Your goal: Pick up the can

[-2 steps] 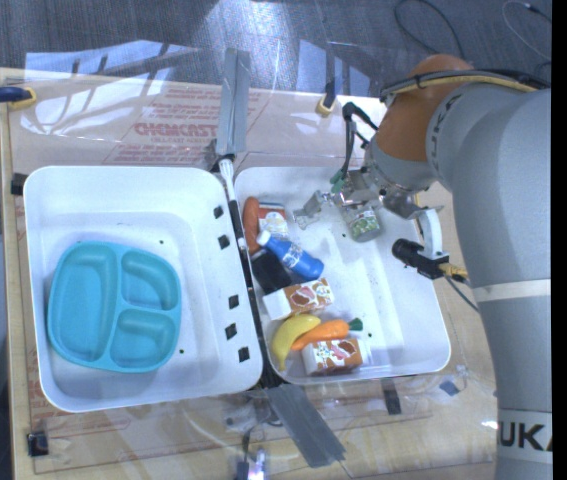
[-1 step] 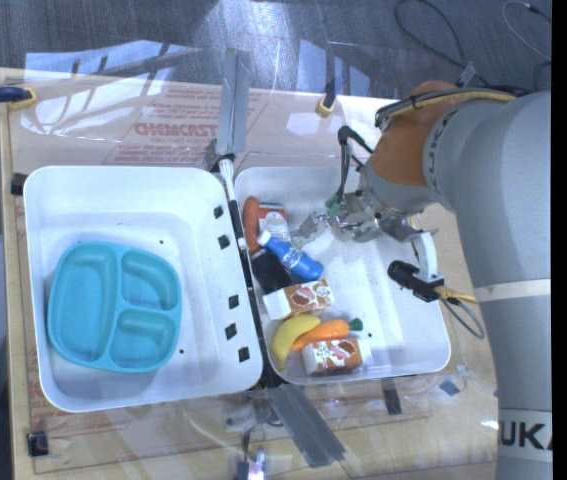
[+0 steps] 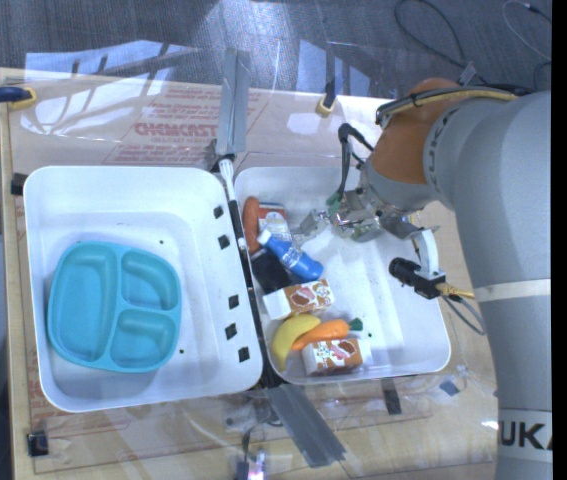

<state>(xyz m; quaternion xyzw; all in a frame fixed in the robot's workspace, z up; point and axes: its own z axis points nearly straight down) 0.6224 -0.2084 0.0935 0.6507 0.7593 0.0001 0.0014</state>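
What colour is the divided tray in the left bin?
Light blue tray, shown clearly in the camera view.

The grey arm (image 3: 503, 268) was extended in from the right, its orange band (image 3: 403, 153) bent downward above the wrist. The gripper (image 3: 348, 218) was lowered, pointing left.

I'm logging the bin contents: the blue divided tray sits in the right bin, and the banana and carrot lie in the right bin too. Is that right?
Not quite. The camera view shows the blue divided tray in the left bin, not the right one. The rest holds: the banana and carrot lie in the right bin.
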